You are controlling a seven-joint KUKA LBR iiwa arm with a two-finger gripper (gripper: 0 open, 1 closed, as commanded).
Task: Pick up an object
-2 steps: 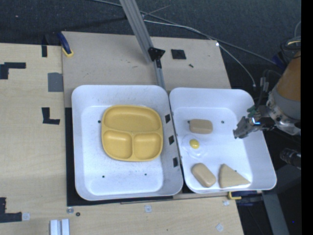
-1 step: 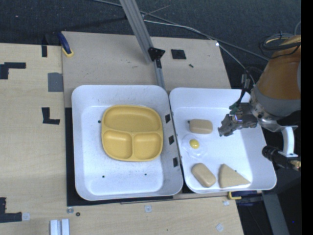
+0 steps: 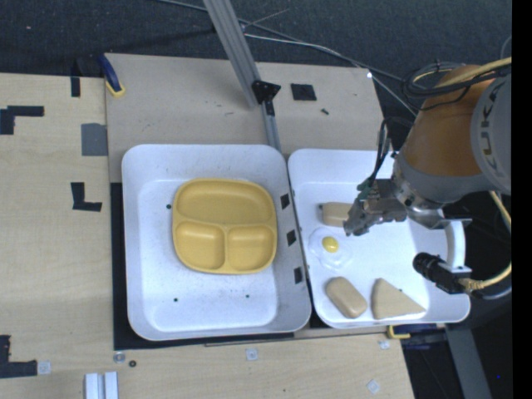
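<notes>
In the right bin (image 3: 432, 306) lie a fried egg (image 3: 330, 246) with a yellow yolk, a tan roll-shaped piece (image 3: 345, 297), a tan wedge (image 3: 394, 300), and a beige piece (image 3: 333, 214) partly hidden by the arm. My gripper (image 3: 359, 223) hangs over the right bin's middle, just right of the beige piece and above-right of the egg. Its fingertips look dark and close together, and nothing shows between them.
The left bin (image 3: 150, 289) holds a yellow divided plate (image 3: 224, 225). A metal pole (image 3: 237, 40) slants down to the bins' back edge. Cables run behind the bench, and the orange-banded arm (image 3: 449, 140) covers the right bin's back right corner.
</notes>
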